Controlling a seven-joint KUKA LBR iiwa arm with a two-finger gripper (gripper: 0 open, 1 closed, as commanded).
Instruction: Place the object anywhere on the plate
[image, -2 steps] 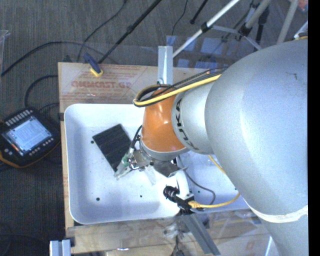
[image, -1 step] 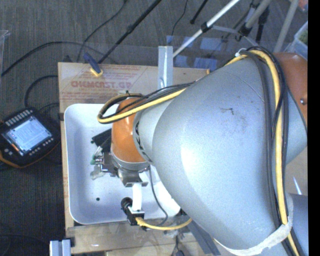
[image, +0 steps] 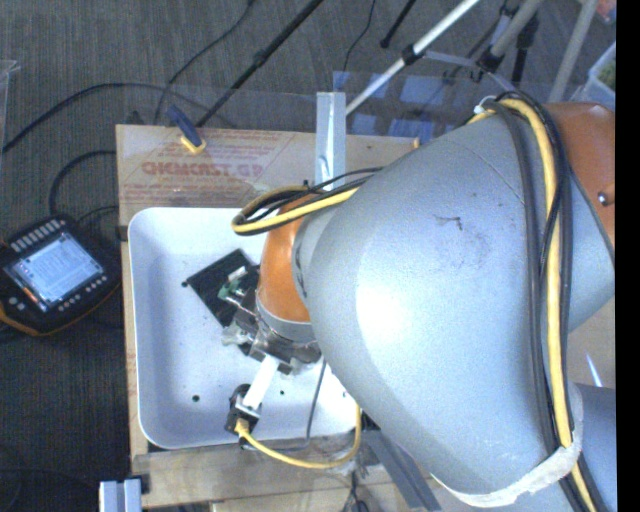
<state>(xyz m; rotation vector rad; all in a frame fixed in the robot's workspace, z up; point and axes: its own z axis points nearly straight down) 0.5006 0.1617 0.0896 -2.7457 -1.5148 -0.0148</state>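
My grey arm with its orange band (image: 275, 280) reaches over the left white bin (image: 170, 330) and hides the right one. The gripper (image: 243, 322) hangs below the wrist over the middle of the left bin, mostly hidden by the wrist. A flat black thing (image: 218, 278) with a small green and white spot on its edge sits right beside the wrist, on its upper left. I cannot tell whether it lies on the bin floor or touches the gripper.
The left bin's bare white floor (image: 180, 370) stretches to the left of and below the gripper. A handheld control pad (image: 55, 270) lies off the bench at far left. A wooden board (image: 210, 165) borders the bin's far side.
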